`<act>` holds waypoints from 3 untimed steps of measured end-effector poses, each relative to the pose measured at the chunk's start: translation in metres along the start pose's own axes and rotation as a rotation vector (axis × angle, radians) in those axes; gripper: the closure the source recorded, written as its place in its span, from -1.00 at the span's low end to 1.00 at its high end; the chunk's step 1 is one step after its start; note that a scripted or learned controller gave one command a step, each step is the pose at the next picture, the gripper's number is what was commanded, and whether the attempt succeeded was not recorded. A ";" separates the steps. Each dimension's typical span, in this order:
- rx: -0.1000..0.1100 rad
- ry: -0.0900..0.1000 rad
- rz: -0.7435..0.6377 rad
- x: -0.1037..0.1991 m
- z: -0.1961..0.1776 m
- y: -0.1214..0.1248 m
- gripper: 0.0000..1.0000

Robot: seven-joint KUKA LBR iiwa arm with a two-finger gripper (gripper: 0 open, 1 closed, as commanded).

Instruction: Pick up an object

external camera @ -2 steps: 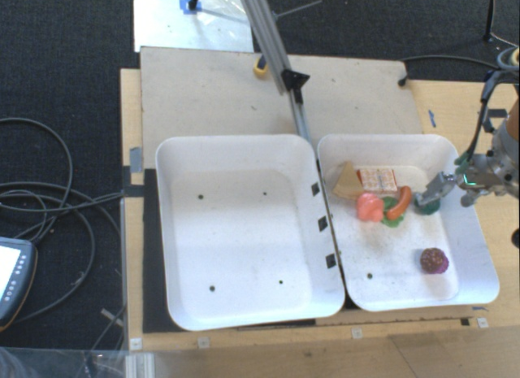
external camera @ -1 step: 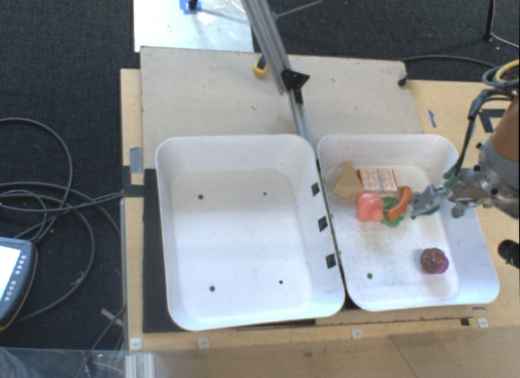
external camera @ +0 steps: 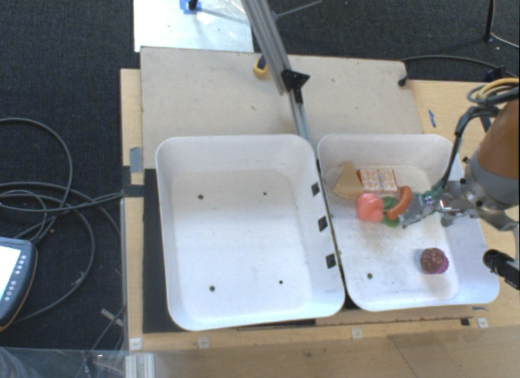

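Observation:
The right bin (external camera: pixel 471 279) holds several small objects. A pink-red round piece (external camera: pixel 370 207) lies beside an orange, sausage-shaped piece (external camera: pixel 397 202) with a bit of green under it. Behind them are a tan wedge (external camera: pixel 348 180) and a small pale box with red print (external camera: pixel 378 179). A dark purple ball (external camera: pixel 434 261) sits alone nearer the front. My gripper (external camera: pixel 411 210) reaches in from the right, low in the bin, with its tip right against the orange piece. Its metal end partly covers that piece's right side.
The left bin (external camera: pixel 175 157) stands against the right bin, with black clips along their shared wall. A slanted metal pole (external camera: pixel 268 27) crosses above the back of the bench. Cables and a tablet lie on the floor at the left.

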State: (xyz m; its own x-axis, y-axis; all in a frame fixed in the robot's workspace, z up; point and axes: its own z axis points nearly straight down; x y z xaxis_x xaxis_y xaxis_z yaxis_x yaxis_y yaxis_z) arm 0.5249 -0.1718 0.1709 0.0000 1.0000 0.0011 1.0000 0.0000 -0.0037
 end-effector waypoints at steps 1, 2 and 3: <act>-0.001 0.000 -0.001 0.002 0.045 0.008 -1.00; -0.008 -0.002 -0.001 0.001 0.032 0.009 1.00; -0.010 -0.004 -0.002 -0.006 -0.028 0.006 1.00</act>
State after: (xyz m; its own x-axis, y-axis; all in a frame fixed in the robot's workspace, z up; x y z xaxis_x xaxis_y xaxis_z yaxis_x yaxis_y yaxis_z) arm 0.5306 -0.1783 0.1989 -0.0018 1.0000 -0.0024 1.0000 0.0018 0.0066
